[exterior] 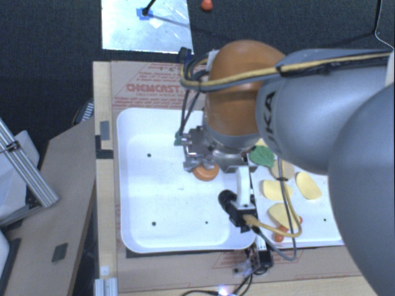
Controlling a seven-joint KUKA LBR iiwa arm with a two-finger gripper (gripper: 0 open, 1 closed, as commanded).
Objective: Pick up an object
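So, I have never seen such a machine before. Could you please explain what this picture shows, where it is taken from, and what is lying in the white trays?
The big grey and orange shape is a robot arm, reaching in from the right. One camera fixed above the bench looks down at a slant. On the bench stand two shallow white bins. The left bin has a small orange object lying in it, just under the arm's wrist. The right bin holds several pale yellow pieces and a green piece. The gripper, the arm's two-finger hand, hangs low over the orange object, but the wrist hides its tips, so I cannot tell whether it holds anything.
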